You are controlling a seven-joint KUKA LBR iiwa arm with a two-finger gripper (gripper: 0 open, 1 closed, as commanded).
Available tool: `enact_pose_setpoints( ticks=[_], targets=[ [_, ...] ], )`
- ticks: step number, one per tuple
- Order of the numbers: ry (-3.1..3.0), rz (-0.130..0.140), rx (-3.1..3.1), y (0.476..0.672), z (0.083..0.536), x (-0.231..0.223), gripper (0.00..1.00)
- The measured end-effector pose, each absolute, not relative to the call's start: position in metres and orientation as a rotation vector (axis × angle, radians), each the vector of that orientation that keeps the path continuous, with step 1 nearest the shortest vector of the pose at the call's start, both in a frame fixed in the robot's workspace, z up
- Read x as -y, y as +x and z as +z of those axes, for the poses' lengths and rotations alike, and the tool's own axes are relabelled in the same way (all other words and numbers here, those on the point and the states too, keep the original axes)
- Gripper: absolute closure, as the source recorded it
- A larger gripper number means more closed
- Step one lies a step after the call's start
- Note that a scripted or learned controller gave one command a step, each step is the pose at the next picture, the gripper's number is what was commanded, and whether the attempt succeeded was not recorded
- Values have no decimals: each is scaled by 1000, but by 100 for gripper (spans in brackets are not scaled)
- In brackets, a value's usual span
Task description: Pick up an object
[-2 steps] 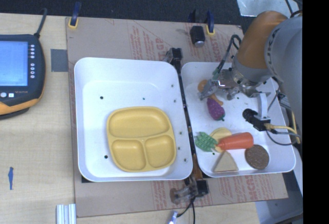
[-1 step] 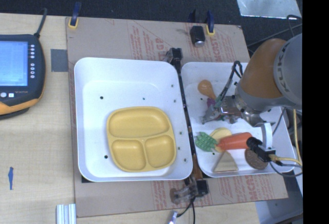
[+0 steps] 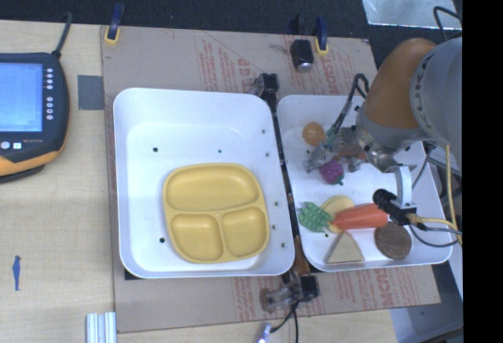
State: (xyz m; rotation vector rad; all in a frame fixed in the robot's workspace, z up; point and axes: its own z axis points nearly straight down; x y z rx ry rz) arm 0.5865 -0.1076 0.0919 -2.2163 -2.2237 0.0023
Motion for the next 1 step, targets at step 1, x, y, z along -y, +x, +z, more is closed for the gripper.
enact_pose_setpoints(
  ticks=[1],
  targets=[
    [-2213, 5, 2226, 586, 102, 108, 100]
  ],
)
